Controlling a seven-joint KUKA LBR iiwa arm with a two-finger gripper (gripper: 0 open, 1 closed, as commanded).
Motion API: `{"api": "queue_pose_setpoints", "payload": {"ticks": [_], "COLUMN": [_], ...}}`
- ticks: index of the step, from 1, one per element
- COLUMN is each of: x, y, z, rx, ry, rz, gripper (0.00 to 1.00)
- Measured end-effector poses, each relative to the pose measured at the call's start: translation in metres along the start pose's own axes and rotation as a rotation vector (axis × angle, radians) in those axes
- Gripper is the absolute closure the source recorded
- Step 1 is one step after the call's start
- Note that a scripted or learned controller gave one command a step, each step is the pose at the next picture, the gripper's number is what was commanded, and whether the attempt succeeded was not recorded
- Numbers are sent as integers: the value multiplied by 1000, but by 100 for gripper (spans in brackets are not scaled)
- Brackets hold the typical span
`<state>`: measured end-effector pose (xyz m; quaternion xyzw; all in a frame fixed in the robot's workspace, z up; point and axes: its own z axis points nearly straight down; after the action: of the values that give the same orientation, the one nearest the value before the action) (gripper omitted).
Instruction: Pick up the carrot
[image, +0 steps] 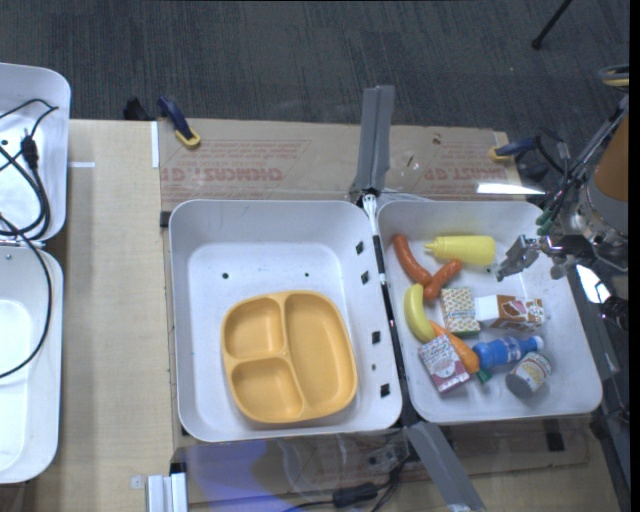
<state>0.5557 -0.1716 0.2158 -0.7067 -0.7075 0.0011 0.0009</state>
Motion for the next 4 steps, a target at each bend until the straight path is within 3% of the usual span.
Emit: {"api": "queue_pose_setpoints", "payload": {"ticks": [1, 2, 3, 4], "x": [32, 61, 68, 66], "y": [-29, -61, -66, -62], "z": [102, 108, 109, 95], "rx": [-24, -51, -45, -57], "ry": [-10, -20, -26, -30], "rz": [-220, -106, -308, -304], "gripper": [0, 0, 0, 100]}}
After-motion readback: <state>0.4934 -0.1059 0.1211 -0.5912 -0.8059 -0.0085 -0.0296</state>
